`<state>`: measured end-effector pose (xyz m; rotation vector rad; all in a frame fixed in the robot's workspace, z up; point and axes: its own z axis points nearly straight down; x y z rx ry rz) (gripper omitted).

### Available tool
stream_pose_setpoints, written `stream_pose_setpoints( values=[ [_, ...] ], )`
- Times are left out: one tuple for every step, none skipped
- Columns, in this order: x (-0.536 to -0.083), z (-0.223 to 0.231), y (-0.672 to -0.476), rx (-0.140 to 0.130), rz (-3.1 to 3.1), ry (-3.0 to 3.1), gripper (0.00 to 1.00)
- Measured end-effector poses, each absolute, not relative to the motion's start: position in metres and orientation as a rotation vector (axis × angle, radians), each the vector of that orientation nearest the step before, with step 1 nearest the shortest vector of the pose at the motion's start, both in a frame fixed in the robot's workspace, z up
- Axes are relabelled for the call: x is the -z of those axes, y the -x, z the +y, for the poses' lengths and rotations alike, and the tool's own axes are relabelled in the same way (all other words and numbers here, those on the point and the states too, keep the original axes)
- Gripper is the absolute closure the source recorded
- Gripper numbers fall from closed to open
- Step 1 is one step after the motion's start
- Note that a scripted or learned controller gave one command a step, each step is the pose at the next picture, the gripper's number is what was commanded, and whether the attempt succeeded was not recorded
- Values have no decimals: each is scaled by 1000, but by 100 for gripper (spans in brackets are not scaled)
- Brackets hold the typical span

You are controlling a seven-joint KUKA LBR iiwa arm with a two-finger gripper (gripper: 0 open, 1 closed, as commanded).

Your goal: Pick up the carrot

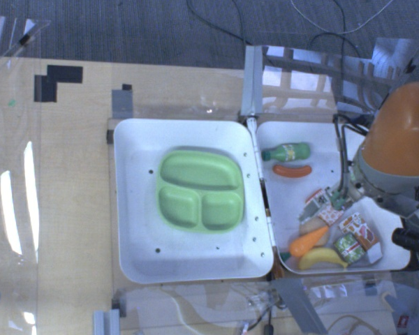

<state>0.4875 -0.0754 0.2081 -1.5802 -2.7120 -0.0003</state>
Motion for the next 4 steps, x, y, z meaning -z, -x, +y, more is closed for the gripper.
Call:
stream_pose_setpoints(
  values=[
    [-90,-104,-489,5,-2948,1099,0],
    [-99,-102,-491,11,-2950,1098,100],
    [-183,-23,-489,2,-2934,1125,100],
    [-182,-23,-489,2,-2932,1126,0]
  ],
)
